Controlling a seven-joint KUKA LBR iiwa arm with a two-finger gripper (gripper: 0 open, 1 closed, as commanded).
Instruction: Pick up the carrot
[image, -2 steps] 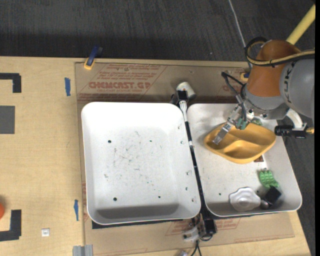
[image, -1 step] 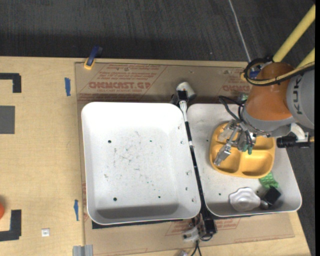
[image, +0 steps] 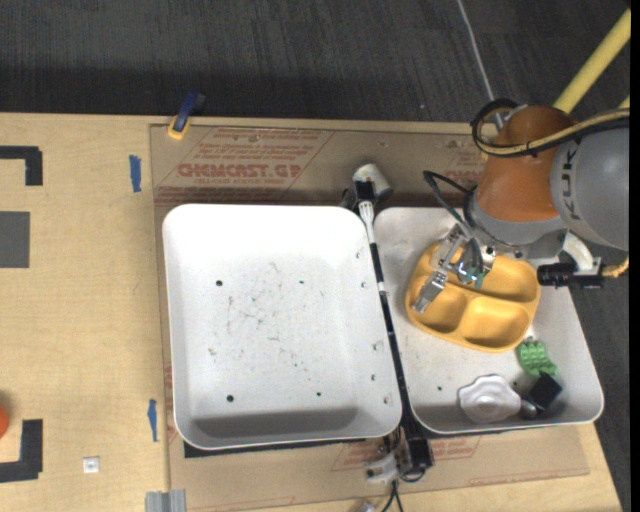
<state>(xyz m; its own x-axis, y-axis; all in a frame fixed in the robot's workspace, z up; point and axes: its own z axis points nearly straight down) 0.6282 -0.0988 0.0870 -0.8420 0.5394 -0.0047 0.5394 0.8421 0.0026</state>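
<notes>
The gripper (image: 452, 275) hung low over a yellow dish (image: 495, 315) near the far edge of the right bin (image: 440, 390). I could not tell whether it was apart or together. Where the carrot lay was unclear, and the pick seemed not yet done.

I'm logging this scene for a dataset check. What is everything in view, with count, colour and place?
Bins: two, white, side by side on the bench; left one and right one.
Divided dish: one, yellow, in the right bin, under the gripper.
Block: one, green, studded, right bin, near the dish's lower right.
Small object: one, white, right bin's near edge.
Dark object: one, black, beside the white one.
Clip: one, blue and yellow, at the bench's far edge.
Carrot: none that I can identify.
Arm: one, grey with orange band, from the right.
Gripper: one, over the yellow dish.
</notes>
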